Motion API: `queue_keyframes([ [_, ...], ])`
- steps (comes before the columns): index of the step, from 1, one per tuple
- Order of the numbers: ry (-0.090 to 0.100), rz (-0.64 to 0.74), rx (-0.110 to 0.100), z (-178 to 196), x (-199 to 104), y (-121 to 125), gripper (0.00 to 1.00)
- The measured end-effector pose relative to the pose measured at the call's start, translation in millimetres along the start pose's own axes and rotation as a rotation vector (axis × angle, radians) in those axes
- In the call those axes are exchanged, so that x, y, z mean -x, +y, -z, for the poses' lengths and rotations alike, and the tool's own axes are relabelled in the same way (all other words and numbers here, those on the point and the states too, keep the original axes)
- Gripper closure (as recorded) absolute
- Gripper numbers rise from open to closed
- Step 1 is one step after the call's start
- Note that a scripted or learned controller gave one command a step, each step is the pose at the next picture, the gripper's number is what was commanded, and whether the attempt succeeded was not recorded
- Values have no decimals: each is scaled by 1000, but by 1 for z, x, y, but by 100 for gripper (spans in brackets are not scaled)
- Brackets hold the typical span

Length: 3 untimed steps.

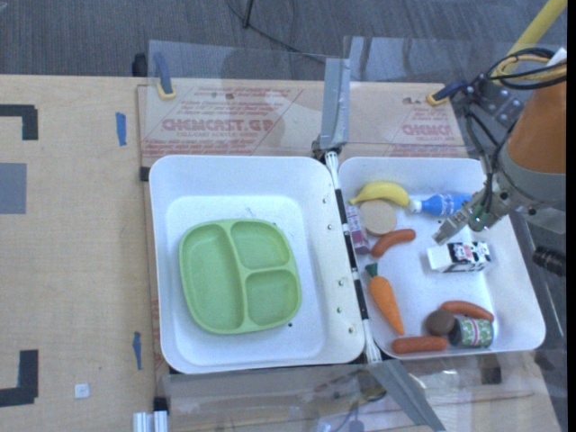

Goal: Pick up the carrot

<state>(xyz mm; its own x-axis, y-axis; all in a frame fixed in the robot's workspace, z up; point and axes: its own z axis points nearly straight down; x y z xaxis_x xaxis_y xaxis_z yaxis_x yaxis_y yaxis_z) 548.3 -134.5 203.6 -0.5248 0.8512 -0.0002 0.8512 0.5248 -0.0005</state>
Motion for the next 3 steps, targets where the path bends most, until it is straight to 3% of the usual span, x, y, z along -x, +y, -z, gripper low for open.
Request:
queue_keyframes([
  [1,0,0,0,0,0,0,0],
  [2,4,49,-2,-106,-57,-47,0],
  [3,4,46,-3,-98,-57,-48,100],
])
